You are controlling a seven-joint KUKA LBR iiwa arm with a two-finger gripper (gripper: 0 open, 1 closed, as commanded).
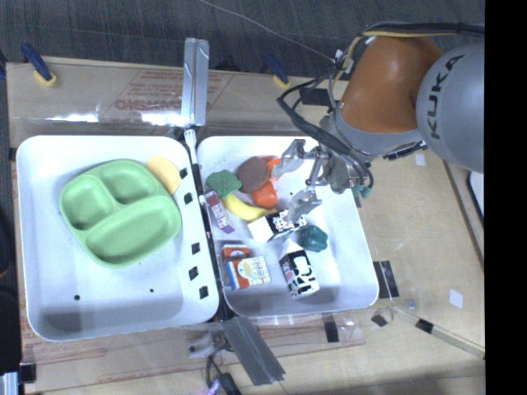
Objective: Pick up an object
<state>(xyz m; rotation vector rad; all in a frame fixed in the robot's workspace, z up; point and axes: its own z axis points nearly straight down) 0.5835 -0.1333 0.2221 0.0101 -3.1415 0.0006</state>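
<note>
Over the right bin (pixel 356 245) I see the gripper (pixel 298 175), jaws spread apart w/ nothing between, above the banana (pixel 244 208).

The arm (pixel 449 89) has a smooth, rounded grey shell, and the black letters "KUKA" are printed on the grey part near the wrist. Next to this grey part there is a wide orange band (pixel 383 85) with a glossy, dome-like surface. Several black cables (pixel 309 118) run in loops along the orange section, and one thin yellow cable follows the top edge of it. Below the band, the wrist becomes a darker metal block with small fittings. The gripper (pixel 298 175) is made of bare silver metal, with thin fingers (pixel 290 153) and small dark screws and brackets at its base.
</note>
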